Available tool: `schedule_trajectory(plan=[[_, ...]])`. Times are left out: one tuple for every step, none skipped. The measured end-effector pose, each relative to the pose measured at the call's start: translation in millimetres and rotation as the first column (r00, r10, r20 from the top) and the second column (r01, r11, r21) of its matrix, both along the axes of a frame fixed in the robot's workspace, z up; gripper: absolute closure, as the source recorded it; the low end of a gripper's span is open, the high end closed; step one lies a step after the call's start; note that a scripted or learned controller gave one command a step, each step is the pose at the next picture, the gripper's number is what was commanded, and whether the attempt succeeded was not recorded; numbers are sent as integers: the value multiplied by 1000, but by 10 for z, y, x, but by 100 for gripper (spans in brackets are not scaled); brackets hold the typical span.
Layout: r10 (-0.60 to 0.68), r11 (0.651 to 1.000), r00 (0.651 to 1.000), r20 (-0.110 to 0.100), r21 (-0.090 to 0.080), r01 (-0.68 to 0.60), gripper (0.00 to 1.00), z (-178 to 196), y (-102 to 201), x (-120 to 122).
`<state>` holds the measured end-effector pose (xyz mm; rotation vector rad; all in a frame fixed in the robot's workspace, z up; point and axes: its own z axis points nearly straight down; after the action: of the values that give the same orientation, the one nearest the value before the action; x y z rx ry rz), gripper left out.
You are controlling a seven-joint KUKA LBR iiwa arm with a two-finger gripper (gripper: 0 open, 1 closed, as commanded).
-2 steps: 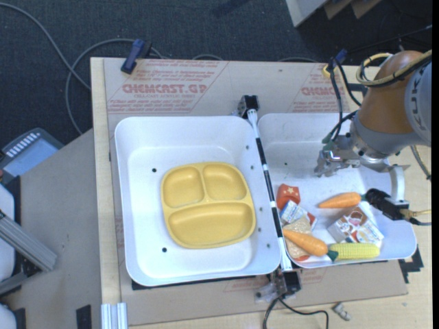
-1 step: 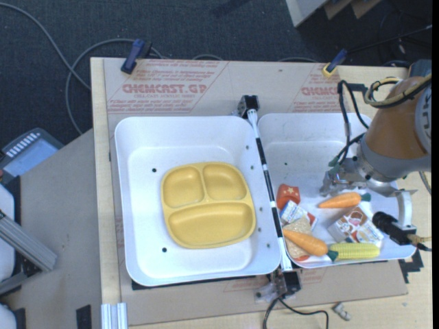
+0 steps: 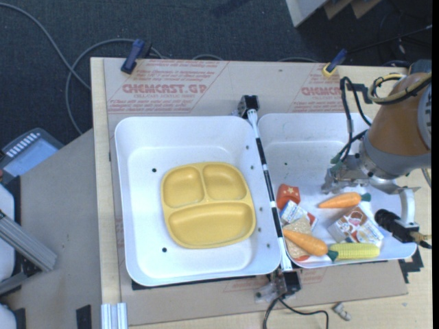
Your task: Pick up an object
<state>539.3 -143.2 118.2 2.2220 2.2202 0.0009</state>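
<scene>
Toys crowd the right bin's (image 3: 302,132) near corner; its far half lies bare. Reaching from the right, the hand (image 3: 341,181) hangs just above a carrot (image 3: 339,200); finger state unclear.

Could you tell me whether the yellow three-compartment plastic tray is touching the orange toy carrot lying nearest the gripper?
Apart. In the camera view the yellow three-compartment plastic tray sits in the left white bin, while the orange toy carrot lies in the right white bin.

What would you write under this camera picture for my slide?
Robot gripper reaches above a toy carrot in the right bin.
</scene>
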Motion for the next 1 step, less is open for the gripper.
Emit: schedule_trajectory(plan=[[3, 1000, 1000, 2, 1, -3, 100, 675, 730, 768]])
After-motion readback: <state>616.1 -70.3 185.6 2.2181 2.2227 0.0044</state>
